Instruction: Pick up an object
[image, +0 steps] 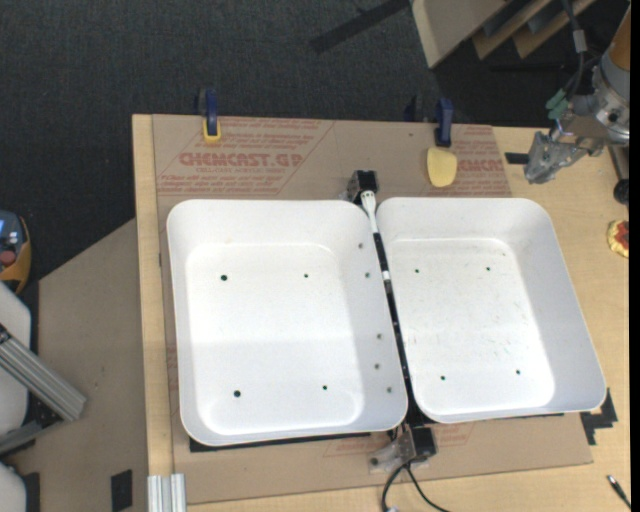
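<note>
Looking down from the fixed camera view, the grey two-finger gripper hangs at the upper right, beyond the far corner of the right shallow white bin. Whether it is spread or closed I cannot tell, and nothing is visibly held. A small pale-yellow rounded object lies on the brown board to the gripper's left, just behind that bin, standing slightly taller than wide.
</note>
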